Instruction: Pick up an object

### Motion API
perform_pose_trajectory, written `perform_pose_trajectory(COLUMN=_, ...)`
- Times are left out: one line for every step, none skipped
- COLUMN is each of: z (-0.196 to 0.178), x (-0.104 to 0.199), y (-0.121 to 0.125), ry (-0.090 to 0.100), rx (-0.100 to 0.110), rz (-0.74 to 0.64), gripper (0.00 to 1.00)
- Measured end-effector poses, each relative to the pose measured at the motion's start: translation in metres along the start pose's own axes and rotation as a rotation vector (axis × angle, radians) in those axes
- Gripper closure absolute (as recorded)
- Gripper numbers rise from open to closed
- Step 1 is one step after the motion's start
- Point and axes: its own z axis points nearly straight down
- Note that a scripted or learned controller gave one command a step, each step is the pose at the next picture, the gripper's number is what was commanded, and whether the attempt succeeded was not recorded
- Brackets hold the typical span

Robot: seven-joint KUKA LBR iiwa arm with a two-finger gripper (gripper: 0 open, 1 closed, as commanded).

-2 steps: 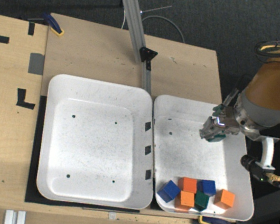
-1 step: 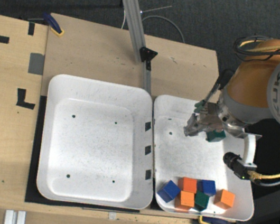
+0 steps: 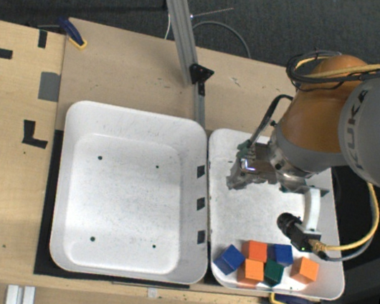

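The small blocks [image 3: 265,261] clustered in the right bin's [image 3: 239,204] near corner look light, stiff, flat-faced — best gripped across opposite sides. Whether the pincer [image 3: 238,178] is released or clenched, I cannot tell.

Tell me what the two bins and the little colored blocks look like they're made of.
The bins look like molded white plastic: rounded corners, smooth raised rims, a dull sheen. The blocks, orange, blue and green, seem painted wood or hard foam, with flat matte faces and crisp edges; which one I cannot tell.

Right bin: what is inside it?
The right bin holds six small blocks at its near end: two blue, three orange, one green. The arm covers its far right part.
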Motion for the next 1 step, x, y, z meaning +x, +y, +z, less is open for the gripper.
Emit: perform_pose_trajectory(z=-0.0056, x=0.0569, y=-0.0106, ry=0.000, rx=0.000, rz=-0.001, gripper=1.00)
